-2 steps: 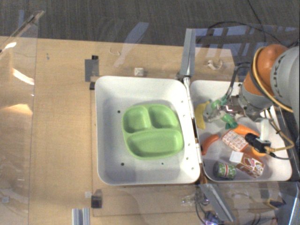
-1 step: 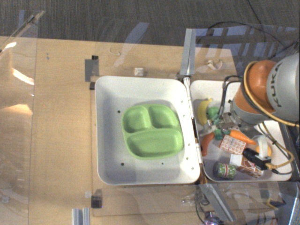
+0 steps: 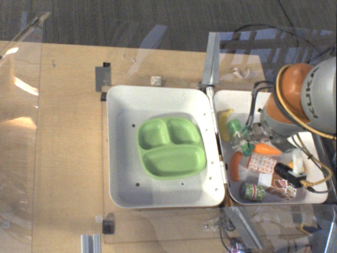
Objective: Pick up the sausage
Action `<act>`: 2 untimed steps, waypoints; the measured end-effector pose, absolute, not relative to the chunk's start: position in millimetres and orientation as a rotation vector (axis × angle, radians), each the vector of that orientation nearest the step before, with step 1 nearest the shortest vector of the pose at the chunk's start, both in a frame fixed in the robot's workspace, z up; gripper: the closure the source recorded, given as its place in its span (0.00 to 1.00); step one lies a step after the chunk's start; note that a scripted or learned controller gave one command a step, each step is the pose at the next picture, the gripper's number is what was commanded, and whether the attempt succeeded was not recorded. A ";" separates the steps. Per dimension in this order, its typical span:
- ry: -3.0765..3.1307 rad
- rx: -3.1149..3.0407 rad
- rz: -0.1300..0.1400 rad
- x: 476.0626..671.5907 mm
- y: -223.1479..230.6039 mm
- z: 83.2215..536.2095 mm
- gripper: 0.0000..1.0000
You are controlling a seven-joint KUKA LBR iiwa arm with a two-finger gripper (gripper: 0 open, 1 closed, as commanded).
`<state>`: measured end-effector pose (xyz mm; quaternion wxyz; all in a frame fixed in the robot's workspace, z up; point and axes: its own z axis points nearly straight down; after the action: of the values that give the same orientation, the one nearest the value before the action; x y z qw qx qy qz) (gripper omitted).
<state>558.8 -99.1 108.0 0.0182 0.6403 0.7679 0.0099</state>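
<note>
Claw [image 3: 247, 141] low in right bin [image 3: 316, 196], finger state unclear; risks grabbing carrot [image 3: 266, 149] beside sausage [image 3: 236, 165] in clutter.

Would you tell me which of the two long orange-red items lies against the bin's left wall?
The sausage: reddish, lying lengthwise by that wall. The carrot is paler orange, mid-bin.

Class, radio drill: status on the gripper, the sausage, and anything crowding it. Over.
Gripper low in right bin, above sausage. Sausage lies by bin's left wall, not held. Carrot and carton crowd it.
</note>
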 end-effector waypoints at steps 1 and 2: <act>2.639 1.618 0.022 500.2 -93.8 99.2 1.00; 2.468 1.935 0.007 491.9 -44.7 185.5 1.00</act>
<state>491.9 -44.7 185.5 0.0028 0.6170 0.7869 0.0024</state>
